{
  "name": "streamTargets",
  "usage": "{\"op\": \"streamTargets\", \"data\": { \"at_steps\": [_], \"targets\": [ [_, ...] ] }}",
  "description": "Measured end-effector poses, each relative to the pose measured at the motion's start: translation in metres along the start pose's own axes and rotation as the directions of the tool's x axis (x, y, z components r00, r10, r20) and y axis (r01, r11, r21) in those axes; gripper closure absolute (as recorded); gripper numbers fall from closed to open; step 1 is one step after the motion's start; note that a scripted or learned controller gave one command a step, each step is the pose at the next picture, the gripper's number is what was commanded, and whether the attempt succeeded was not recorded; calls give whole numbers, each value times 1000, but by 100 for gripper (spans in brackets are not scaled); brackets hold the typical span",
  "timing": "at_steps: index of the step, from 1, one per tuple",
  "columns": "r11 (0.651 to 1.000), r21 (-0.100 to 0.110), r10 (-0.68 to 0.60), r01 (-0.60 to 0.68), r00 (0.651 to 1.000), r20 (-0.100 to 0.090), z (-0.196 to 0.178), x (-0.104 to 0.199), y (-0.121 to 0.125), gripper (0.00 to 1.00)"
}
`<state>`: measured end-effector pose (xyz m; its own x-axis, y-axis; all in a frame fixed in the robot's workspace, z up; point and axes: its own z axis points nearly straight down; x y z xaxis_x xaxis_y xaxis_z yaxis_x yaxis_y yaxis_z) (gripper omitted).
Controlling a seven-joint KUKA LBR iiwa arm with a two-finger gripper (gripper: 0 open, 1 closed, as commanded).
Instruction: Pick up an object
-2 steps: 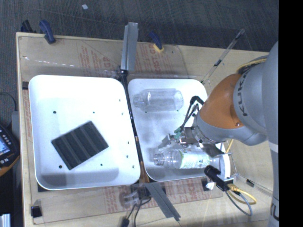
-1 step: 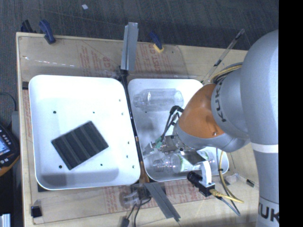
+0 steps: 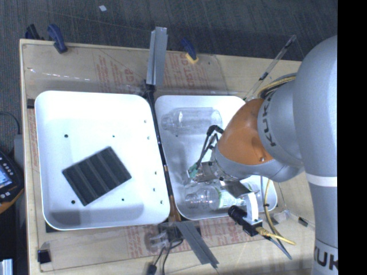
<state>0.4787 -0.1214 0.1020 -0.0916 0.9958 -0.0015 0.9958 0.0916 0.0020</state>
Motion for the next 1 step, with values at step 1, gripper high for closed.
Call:
{"op": "streamTargets", "data": {
  "at_steps": [1],
  "targets": [
    [960, 5, 279, -279, 960, -2, 11, 5, 37, 100]
  ]
}}
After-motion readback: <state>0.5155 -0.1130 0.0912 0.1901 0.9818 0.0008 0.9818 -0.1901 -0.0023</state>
